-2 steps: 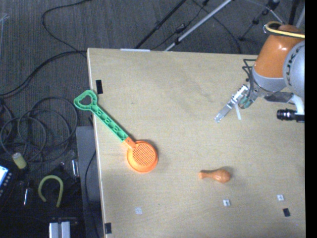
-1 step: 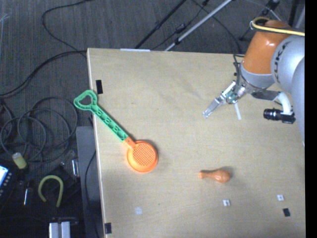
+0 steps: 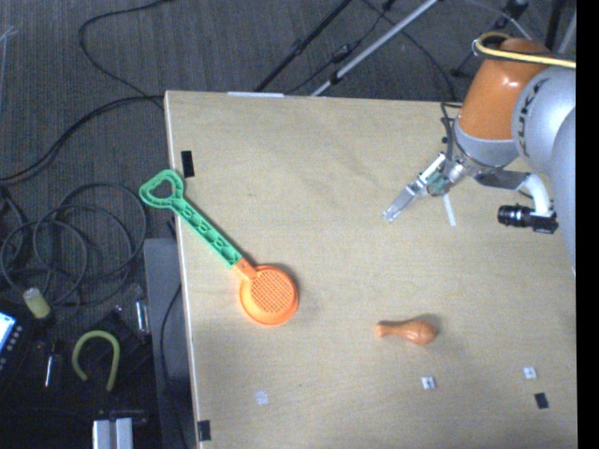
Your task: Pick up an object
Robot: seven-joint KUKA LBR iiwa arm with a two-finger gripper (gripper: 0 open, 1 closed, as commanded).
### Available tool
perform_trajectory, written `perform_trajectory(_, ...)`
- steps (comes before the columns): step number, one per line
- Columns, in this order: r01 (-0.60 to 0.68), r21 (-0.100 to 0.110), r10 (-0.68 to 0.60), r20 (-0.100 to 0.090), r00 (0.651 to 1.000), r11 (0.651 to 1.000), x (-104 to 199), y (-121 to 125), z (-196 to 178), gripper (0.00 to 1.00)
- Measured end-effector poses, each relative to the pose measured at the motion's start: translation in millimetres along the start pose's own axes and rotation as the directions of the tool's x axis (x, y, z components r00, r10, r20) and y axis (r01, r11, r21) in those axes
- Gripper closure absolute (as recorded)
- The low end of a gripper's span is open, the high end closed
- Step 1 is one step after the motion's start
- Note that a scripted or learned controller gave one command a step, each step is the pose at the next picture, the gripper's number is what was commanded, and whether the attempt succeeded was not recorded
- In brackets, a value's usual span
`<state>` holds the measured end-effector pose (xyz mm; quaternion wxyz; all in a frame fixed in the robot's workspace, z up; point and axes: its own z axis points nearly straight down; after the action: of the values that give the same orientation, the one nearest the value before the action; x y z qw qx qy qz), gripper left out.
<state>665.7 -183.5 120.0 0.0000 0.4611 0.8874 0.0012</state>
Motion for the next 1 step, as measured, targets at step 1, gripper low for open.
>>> perform_trajectory(1,0.000,0.000,0.000,0.000,1.000,1.000,0.0,0.0,0.0,0.00)
